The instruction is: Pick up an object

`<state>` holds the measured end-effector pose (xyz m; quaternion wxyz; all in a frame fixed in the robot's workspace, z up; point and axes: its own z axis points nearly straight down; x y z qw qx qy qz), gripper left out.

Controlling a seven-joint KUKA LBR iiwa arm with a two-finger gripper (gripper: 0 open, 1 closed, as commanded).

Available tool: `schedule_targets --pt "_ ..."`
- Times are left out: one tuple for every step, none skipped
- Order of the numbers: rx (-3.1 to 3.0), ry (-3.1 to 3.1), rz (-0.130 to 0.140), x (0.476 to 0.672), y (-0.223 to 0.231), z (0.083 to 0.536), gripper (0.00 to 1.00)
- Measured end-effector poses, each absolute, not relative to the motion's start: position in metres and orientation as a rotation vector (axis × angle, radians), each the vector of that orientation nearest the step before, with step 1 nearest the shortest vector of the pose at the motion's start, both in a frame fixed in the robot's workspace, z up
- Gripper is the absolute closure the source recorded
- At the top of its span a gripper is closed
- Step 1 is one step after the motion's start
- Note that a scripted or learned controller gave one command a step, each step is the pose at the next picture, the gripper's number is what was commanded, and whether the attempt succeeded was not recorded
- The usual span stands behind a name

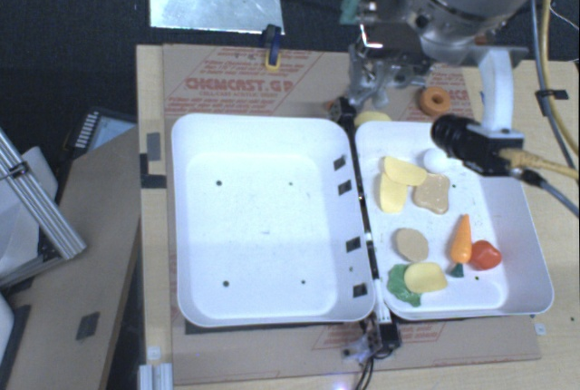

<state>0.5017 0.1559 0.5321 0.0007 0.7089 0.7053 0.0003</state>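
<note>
A shallow white left bin (263,225) sits beside a shallow white right bin (521,266) holding toy food: a green leafy piece (399,282) under a yellow lemon-like lump (426,277), a tan round biscuit (411,244), two pale yellow wedges (397,182), a tan bread-like slice (433,194), an orange carrot (461,238) and a red tomato (486,255). A small brown doughnut (435,100) lies on the cardboard beyond. The grey arm's gripper (372,89) hangs over the bins' far edge, blurred among metal parts; whether it is spread or closed cannot be told. A black cylindrical fitting (467,143) partly covers a white ball (436,160).
</note>
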Motion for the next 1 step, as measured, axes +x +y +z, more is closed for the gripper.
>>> schedule_targets --pt "2.215 2.221 0.010 0.6117 0.1899 0.5347 1.00"
